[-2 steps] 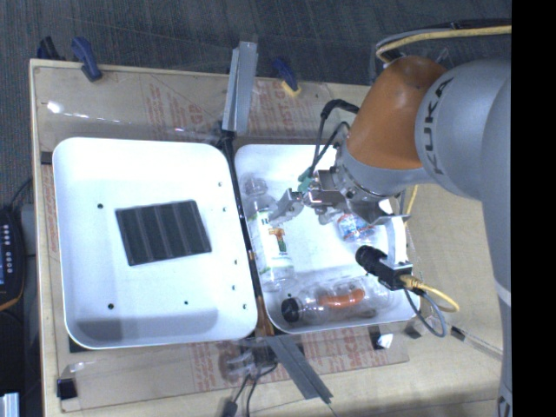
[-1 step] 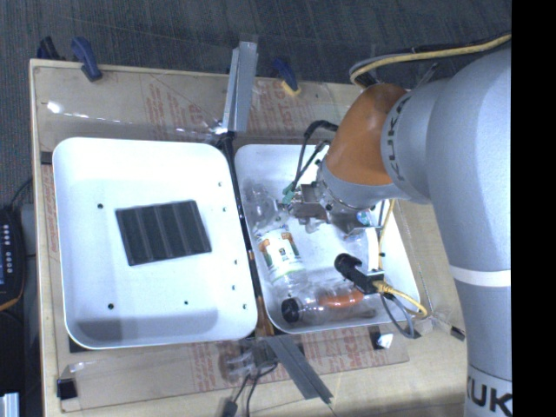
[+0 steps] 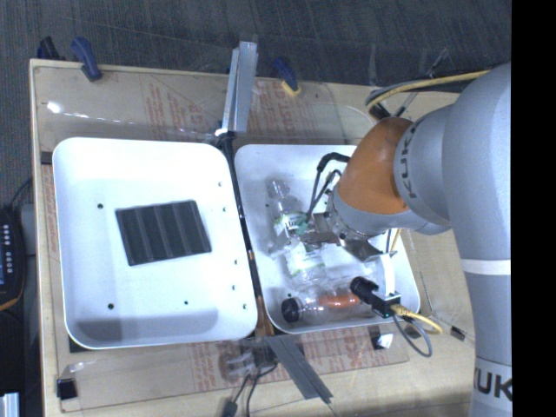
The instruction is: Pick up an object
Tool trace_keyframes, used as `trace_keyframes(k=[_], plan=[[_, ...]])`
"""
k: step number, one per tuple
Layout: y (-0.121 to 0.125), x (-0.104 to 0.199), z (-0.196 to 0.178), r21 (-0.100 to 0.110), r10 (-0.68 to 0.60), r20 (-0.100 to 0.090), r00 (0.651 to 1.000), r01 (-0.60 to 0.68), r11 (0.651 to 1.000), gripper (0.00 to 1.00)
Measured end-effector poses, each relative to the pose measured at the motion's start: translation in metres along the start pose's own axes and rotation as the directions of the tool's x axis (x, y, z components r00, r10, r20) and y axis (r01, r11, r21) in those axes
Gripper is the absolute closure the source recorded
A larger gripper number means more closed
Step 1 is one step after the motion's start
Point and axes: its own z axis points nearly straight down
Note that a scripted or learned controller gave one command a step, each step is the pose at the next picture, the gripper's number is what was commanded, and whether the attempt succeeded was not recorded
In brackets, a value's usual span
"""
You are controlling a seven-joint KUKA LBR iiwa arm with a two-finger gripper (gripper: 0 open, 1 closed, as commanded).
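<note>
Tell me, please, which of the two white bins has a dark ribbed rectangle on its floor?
The left bin: the dark ribbed rectangle lies on its floor. The right bin instead holds clear bottles, with the arm above them.

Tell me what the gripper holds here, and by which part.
Cannot be told: the gripper is down among clear bottles in the right bin, hiding any hold.
</note>
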Motion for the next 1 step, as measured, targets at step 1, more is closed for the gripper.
trace_keyframes(k=[1], plan=[[0.0002,-0.0003,-0.0108,0.001,-0.005,0.0,1.0,0.005,1.0,1.0]])
